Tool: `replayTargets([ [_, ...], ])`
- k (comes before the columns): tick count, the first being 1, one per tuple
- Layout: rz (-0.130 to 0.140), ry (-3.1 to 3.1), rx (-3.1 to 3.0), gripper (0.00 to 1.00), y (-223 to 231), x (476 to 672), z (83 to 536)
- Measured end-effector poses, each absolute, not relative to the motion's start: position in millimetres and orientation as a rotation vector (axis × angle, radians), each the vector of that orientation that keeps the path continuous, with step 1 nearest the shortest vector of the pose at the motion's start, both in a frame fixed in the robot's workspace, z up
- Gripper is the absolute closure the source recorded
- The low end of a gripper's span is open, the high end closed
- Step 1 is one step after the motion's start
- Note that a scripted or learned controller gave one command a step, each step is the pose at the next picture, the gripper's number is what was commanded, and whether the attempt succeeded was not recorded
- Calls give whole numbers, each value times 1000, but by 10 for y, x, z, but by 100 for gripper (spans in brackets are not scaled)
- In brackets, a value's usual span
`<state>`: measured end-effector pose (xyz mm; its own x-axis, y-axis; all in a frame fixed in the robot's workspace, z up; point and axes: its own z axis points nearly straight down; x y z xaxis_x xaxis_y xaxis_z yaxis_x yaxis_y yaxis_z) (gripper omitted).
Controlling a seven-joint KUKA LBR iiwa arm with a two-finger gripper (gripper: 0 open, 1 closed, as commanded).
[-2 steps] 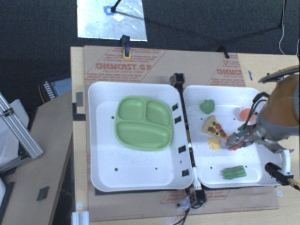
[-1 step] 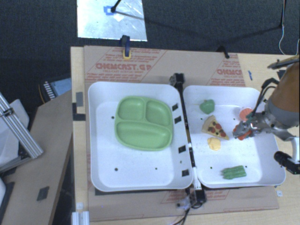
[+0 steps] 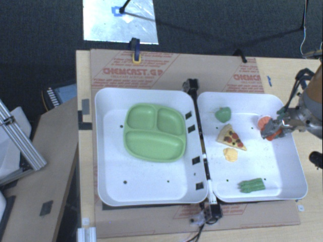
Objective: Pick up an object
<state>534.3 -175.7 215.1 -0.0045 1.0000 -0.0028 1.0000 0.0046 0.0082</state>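
**A:** Four or five toys lie in the right-hand bin (image 3: 295, 183), all to the camera-left of the gripper (image 3: 273, 129). Which one is it after?

**B:** I'd judge the orange-red piece (image 3: 264, 121). It sits right at the gripper's tip, touching or nearly so. The green lump (image 3: 222, 114), pizza slice (image 3: 231, 136) and yellow piece (image 3: 230, 155) lie farther off on that same side, and the green bean-like toy (image 3: 251, 185) is below and well apart.

**A:** Has it got hold of anything?

**B:** I can't tell; the tip is too small and blurred.

**A:** So which step?

**B:** The approach or the grasp itself, by my reading. Next it needs a firm close on the piece, then a straight lift clear of the bin wall.
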Motion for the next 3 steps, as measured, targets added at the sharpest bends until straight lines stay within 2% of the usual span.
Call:
replayTargets([
  [1,4,2223,2213,100,-1759,5357,2509],
  [2,4,2232,2210,100,-1210,5495,2378],
  [3,4,2233,2211,100,-637,5517,2314],
])
